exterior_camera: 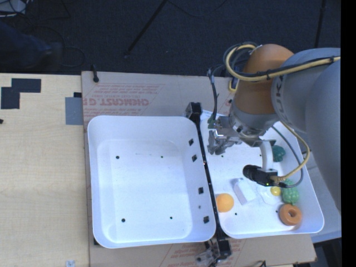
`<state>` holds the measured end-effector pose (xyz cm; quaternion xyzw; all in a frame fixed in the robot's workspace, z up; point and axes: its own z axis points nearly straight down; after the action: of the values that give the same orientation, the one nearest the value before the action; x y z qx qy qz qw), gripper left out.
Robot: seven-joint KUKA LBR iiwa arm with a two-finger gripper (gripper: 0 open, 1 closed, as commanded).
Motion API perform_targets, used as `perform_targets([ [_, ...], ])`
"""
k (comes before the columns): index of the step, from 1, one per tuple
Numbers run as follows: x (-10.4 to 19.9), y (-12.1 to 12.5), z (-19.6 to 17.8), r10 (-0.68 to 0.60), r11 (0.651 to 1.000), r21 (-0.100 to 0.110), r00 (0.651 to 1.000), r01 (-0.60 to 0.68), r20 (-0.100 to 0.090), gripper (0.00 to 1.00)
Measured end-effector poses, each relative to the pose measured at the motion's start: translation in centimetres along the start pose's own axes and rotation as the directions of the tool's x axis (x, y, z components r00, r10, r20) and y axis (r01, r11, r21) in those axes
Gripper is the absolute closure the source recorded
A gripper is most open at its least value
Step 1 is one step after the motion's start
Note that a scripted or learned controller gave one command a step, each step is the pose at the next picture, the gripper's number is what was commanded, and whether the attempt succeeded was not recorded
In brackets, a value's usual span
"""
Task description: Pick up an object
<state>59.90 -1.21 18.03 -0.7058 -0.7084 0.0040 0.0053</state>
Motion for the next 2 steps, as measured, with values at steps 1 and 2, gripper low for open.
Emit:
perform_targets([
  [1, 6.4, 0.9, -2.8, 0.000, 1.000, -0.011, 1.000, 0.000, 0.001, 1.00],
  [2, 14.2, 2.8, -16.0, -0.005, 1.000, -0.025, 1.000, 0.005, -0.002, 1.00],
])
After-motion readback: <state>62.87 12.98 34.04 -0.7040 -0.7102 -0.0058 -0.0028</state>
